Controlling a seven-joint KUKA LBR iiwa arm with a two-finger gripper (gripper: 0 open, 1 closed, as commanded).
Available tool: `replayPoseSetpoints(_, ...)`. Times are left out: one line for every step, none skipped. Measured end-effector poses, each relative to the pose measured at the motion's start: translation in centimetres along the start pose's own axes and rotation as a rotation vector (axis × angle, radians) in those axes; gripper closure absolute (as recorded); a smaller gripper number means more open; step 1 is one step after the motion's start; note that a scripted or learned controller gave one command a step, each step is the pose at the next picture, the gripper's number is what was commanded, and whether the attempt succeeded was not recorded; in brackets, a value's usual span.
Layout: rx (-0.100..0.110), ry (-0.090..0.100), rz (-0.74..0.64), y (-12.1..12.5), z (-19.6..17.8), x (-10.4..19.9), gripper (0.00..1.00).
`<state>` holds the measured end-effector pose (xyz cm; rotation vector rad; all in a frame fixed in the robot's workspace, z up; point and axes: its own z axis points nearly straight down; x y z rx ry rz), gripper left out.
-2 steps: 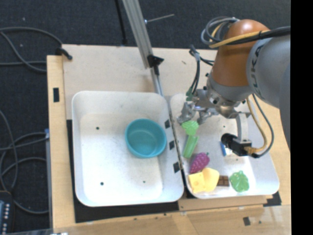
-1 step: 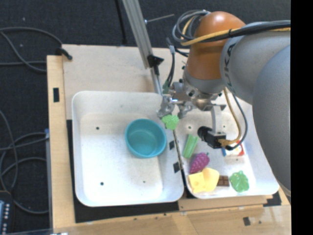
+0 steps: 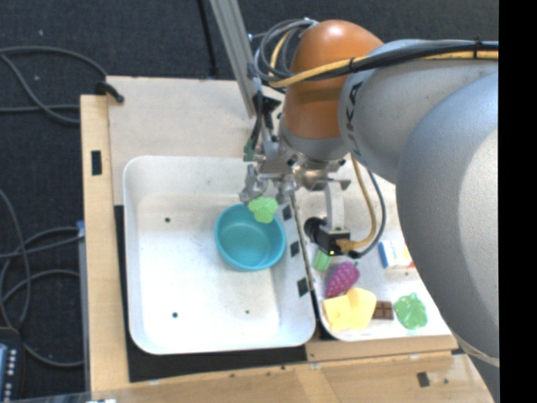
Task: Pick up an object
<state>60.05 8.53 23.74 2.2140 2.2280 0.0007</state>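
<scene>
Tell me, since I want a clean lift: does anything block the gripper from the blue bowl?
Yes: a small light-green object sits at the gripper tip, over the blue bowl's upper rim. Nothing else crowds the bowl in the left bin.

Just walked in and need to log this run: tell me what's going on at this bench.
The grey arm's gripper hangs over the left bin, above the rim of a blue bowl, with a small light-green object at its tip. A purple grape bunch, yellow piece and green piece lie in the right bin.
</scene>
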Motion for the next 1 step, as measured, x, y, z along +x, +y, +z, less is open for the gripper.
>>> replayPoseSetpoints(0.0,-0.002,0.003,0.0,-0.05,-0.3,0.0)
